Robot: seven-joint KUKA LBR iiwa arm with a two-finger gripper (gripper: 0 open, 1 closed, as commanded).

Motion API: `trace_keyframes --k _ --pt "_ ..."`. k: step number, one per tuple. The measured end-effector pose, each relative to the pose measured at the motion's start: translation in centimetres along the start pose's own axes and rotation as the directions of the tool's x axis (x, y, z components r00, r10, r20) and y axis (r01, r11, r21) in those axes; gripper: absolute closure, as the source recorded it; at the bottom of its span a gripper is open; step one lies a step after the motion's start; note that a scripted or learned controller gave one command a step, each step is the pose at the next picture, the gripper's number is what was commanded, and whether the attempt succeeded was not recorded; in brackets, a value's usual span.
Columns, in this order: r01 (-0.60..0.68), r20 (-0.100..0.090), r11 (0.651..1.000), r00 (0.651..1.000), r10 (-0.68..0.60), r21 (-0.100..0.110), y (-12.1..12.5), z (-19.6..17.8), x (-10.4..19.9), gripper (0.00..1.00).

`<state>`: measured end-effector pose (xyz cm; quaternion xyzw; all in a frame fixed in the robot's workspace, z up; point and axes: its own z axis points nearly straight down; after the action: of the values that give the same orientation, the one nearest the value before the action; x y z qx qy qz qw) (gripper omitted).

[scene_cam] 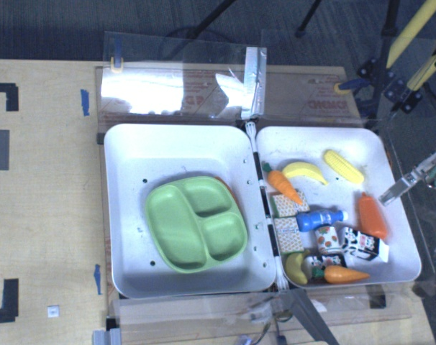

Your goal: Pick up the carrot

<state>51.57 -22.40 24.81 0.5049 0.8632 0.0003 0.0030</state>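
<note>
On the tabletop [38,214] you've got two white bins side by side: left bin [124,149], right bin [398,254]. A clear plastic sheet [178,85] lies behind them.

The left bin carries a green divided plate [195,223], sitting a bit right of centre.

The right bin is crowded. The gripper [391,192] comes in low over its right wall, tip just above an orange-red pepper-like piece [373,216]. You can't tell from this angle whether it is open or closed, and nothing is visibly held.

The carrot [285,185] is across the bin from the gripper, against the left wall, lying slantwise with its green top toward the back-left.

What crowds it:
- banana [304,171] just beside it on the right, close to touching
- patterned box [284,205] touching its pointed end
- blue bottle [320,219] near, front-right
- corn cob [344,166] farther right, between gripper and carrot

At the front of the bin: a black-and-white carton [363,245], a yellow-green pear [296,264], and a second orange carrot-shaped piece [345,274] along the front wall. Don't confuse the two.
</note>
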Motion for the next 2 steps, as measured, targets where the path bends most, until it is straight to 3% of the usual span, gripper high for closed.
trace_keyframes --k 1,2 --pt "0.233 -0.005 0.972 0.972 -0.233 0.001 -2.1 8.9 3.7 0.00" --pt "0.340 0.000 0.941 0.941 -0.340 -0.001 3.1 10.3 -1.7 0.00"
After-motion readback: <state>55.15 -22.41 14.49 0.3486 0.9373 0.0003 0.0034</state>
